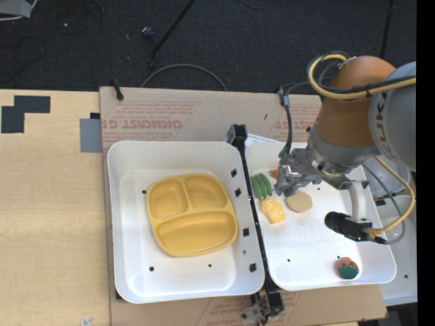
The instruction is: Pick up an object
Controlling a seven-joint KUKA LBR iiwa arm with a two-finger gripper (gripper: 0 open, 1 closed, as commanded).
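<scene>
Two white bins sit side by side on a sheet of brown cardboard (170, 117). The left bin (117, 216) has one big thing in it, a yellow plate (192, 214) with three parts. The plate lies flat in the middle of that bin.

The right bin (306, 250) has the small toys. A green veggie toy (262, 185) lies close to the bin's left edge, about halfway down it. A yellow corn (273, 210) lies just below the green toy, and the two look like they touch. A tan round piece (299, 202) lies just to the right of the corn. A little ball (348, 267) with red and green on it sits far from the others, near the bin's front right corner.

The grey and orange arm (350, 114) comes in over the back right part of the right bin. The gripper (292, 176) hangs low over the back left part of this bin, just above the tan round piece and right beside the green toy. I cannot tell if the gripper is spread or pressed together. I cannot see any toy in its grip.
</scene>
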